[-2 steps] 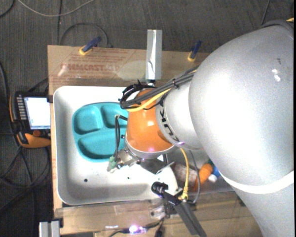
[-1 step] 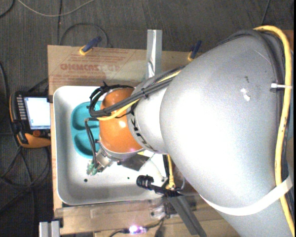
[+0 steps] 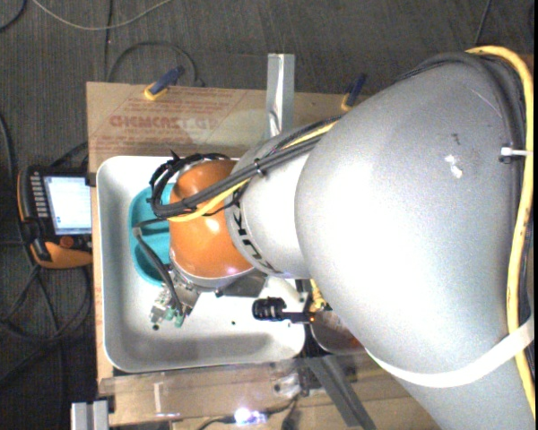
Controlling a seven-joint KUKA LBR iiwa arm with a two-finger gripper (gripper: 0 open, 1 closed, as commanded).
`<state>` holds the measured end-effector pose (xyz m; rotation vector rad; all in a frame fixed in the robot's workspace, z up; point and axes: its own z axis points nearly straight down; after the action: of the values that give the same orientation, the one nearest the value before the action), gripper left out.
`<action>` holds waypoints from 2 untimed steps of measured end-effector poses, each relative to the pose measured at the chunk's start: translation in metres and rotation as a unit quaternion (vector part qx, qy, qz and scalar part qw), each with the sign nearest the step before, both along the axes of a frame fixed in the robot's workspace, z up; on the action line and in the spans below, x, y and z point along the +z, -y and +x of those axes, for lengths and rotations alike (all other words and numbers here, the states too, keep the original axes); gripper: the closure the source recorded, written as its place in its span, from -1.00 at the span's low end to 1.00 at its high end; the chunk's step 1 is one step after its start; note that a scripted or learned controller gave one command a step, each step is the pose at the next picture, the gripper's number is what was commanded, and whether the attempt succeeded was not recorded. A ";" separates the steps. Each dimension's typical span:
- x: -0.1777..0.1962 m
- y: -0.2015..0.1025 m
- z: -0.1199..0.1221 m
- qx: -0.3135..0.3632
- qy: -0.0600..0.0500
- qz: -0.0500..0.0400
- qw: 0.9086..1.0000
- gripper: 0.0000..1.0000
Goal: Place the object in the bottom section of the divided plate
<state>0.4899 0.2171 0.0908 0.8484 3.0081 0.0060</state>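
Although the gripper (image 3: 168, 313) is small in the camera view and partly blurred, it can be seen low over the floor of the left white bin (image 3: 117, 240), near that bin's lower left part, and I cannot tell how the jaws stand or whether anything is between them. There is a greenish spot at its tip, too small to name. Just above the gripper, the orange band (image 3: 206, 227) of the wrist covers the middle of the bin, with black cables (image 3: 175, 186) looping around it. The teal divided plate (image 3: 146, 240) lies in the same bin, at its left side, mostly hidden under the wrist, so its sections cannot be told apart. The big grey arm (image 3: 403, 222) fills the right side and hides the other bin. Left of the bench, a handheld pendant (image 3: 58, 213) with a lit screen lies on the dark carpet (image 3: 72, 25).
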 end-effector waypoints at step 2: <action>0.102 0.058 -0.007 -0.139 -0.009 -0.001 0.990 1.00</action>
<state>0.4833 0.1586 0.1930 1.2653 2.8765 -0.0071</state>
